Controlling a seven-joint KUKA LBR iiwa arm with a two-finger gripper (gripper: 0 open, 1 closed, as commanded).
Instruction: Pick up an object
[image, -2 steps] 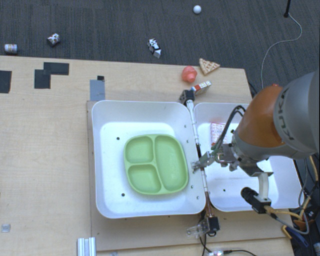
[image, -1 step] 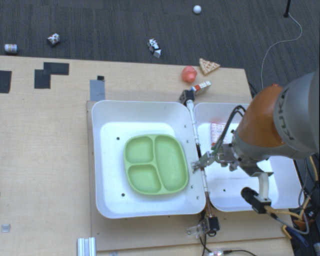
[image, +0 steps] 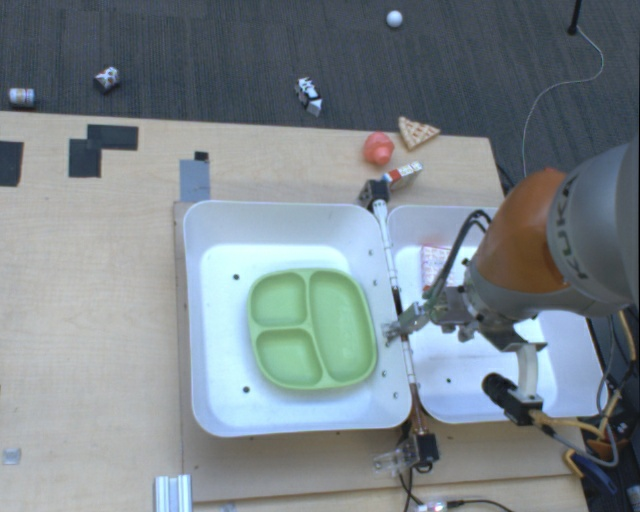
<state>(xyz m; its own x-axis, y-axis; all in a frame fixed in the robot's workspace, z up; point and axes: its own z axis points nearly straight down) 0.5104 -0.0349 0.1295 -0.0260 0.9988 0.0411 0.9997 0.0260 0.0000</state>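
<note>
— At the left end of the bench (image: 90, 330), what did I have?

— Out there you had only black tape patches (image: 100, 145) on the wood, and a small grey block (image: 195, 180) just behind the left bin (image: 200, 330). Beyond the bench's far edge, a few small bits lay scattered on the dark carpet (image: 220, 50).

— And in that bin?

— Your green plate (image: 312, 330), the kind with three compartments, lay flat in the middle of it, its right edge close to the bin's wall. Nothing was touching it.

— Where was the gripper?

— Your gripper (image: 408, 325) hung low over the seam where the two bins met, just beside the plate's right edge. I could not tell how far it was open; it was too small and cluttered at that spot. I saw nothing held in it.

— Further right?

— Behind the bins you had a red ball (image: 378, 148), a toy pizza slice (image: 418, 131) and a small red-and-white marker (image: 405, 173), near one another on the wood. In the right bin (image: 450, 400), a small packet (image: 433, 265) with pink print lay near the far wall, partly behind the arm's cable. The arm (image: 560, 240), with its orange band, covered much of that bin from the right.
</note>
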